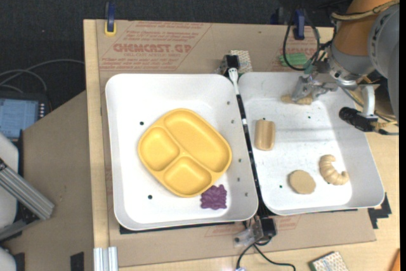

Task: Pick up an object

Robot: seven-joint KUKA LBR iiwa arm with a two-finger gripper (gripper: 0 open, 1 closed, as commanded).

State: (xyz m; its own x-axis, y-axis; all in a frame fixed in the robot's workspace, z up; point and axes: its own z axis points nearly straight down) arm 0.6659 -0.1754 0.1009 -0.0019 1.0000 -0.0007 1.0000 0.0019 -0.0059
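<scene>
Camera view: gripper (309,87) low over the right bin's (361,200) far corner, on a tan piece (298,97) by the rim; grip state unclear. Roll (264,134), cookie (302,182) and croissant (333,169) lie apart nearer the front. Risk: the rim may block the grasp and nudge the piece away.

Blue clamp (111,17) on board edge, green cable (295,60) behind bins, blue box (18,118) far left

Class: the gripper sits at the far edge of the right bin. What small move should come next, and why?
Probably a short straight lift: the gripper sits low over a small tan piece at the right bin far edge. Whether it grips that piece is unclear; lifting would show.
</scene>
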